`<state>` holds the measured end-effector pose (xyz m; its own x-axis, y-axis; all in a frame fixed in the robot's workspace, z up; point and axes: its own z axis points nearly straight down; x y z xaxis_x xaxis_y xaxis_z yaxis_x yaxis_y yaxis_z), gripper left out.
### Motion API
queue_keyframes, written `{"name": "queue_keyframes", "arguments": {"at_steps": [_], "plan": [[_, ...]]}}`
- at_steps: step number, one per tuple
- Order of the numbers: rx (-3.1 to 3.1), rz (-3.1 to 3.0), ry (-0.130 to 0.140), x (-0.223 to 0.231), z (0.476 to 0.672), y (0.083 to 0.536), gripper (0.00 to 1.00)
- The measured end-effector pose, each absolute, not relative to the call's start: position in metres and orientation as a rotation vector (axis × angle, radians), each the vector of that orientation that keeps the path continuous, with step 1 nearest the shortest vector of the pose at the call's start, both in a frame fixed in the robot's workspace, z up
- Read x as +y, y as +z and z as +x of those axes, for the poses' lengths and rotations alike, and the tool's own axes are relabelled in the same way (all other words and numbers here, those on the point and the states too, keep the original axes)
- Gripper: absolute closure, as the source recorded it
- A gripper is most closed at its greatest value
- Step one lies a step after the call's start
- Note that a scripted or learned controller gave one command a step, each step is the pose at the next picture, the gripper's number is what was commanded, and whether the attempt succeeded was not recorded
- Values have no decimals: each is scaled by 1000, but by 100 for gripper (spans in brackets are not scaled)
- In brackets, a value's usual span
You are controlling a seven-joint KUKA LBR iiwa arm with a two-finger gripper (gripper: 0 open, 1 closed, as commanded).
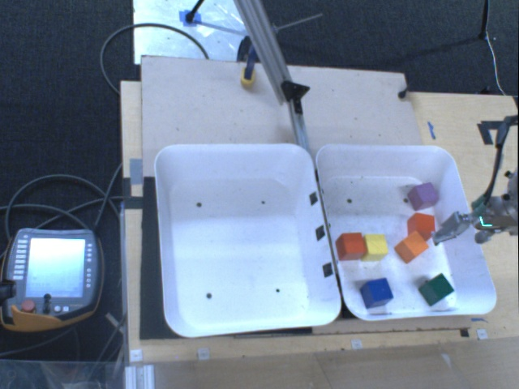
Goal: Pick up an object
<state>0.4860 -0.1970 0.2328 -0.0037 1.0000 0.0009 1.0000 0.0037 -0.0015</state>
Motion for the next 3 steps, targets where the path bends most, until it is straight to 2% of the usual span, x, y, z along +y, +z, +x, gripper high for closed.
{"name": "queue_keyframes", "arguments": {"at_steps": [1, 3], "plan": [[-2226, -2219, -2, -197, 487, 234, 0], [-2222, -2217, 1, -195, 486, 150, 0]]}}
